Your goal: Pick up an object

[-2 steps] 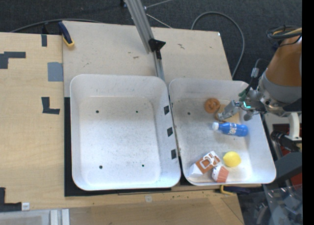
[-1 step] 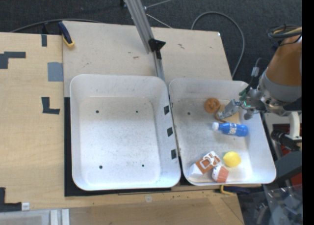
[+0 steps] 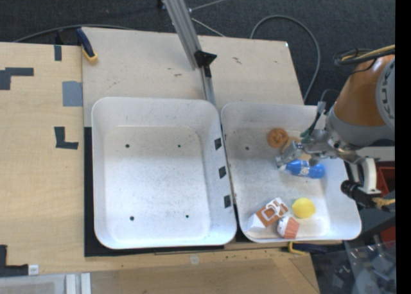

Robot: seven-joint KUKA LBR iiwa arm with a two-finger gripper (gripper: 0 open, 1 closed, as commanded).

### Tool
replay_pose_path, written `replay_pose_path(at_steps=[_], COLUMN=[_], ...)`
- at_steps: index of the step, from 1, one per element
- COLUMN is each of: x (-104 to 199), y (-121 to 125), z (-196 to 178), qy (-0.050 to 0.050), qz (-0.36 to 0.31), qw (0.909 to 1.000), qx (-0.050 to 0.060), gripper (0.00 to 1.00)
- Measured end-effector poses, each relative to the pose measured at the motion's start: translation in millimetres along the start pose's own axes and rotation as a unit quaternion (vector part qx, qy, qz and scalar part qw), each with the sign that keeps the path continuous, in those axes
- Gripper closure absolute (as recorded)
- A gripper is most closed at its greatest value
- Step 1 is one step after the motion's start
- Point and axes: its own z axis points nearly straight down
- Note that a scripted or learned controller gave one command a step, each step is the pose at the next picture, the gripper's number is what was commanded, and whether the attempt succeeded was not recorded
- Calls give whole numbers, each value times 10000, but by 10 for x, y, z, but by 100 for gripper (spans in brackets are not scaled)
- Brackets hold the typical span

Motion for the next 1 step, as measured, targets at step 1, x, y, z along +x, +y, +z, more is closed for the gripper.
replay_pose_path(at_steps=[1], x=[44], y=[56], z=[397], qy=[-41], qz=[2], qw=[10000], qx=[-80], gripper=[0])
